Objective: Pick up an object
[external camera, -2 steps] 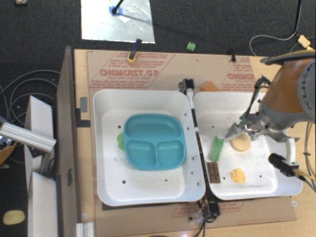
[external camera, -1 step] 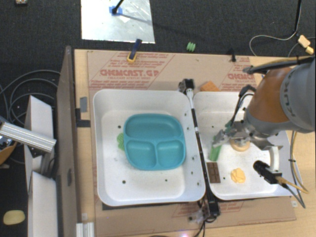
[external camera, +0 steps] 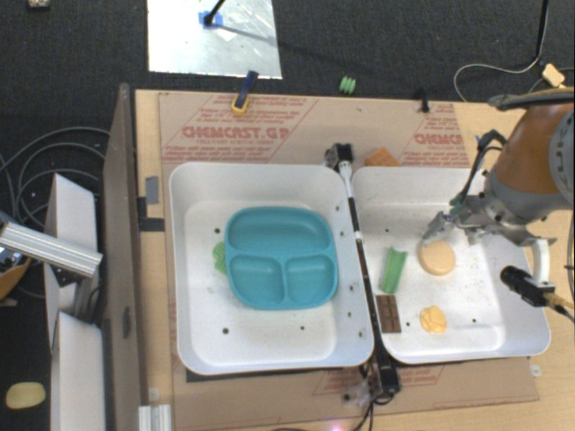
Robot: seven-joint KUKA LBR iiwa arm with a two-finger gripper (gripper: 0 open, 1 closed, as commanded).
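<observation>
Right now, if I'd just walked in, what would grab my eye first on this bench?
Most striking is the teal divided plate lying in the left bin. Next comes the grey and orange arm reaching in from the right, its pincer just above a round tan disc in the right bin. Near it lie a green block and a small yellow lump.

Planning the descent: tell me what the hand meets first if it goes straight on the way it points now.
Most likely the round tan piece: the hand points down into the right bin and sits right at that piece's upper edge. Height above it is unclear from this slanted view.
</observation>
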